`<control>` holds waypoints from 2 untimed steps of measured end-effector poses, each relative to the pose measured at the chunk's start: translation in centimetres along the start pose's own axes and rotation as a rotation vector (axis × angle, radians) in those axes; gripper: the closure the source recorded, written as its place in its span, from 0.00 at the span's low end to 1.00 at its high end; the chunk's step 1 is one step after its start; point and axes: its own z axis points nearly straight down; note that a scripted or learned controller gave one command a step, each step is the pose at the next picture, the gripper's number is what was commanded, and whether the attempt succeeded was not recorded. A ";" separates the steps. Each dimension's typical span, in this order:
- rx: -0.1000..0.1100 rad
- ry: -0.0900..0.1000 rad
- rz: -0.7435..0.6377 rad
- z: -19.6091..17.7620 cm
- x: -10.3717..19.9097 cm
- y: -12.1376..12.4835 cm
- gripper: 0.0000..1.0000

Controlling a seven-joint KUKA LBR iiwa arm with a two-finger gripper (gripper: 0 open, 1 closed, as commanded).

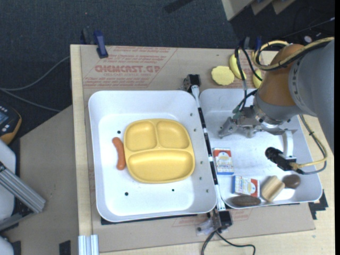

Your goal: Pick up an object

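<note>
I can't tell how my gripper [229, 130] is set, but the small carton [223, 161] lying flat just below it looks light, stiff and crushable, so I'd pinch it gently across its narrow sides.

The arm [311, 78] was cut off by the right edge, so its upper run was out of sight. Its wrist body covered the upper part of the right bin [303, 193], and the floor beneath could not be inspected. The gripper [229, 129] sat low against the white floor; its finger spacing was too small and blurred to judge. Behind the gripper, a yellow item [239, 64] on the bench was partly screened by cables and the arm. Print on the small carton [223, 161] just in front of the gripper was illegible. The dark flat object [247, 200] farther forward could not be identified.
</note>
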 end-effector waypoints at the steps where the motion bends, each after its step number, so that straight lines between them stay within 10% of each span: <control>1: -0.015 -0.010 0.004 -0.2 -8.1 5.3 0.00; 2: 0.002 0.001 0.001 0.0 -2.0 -4.2 0.00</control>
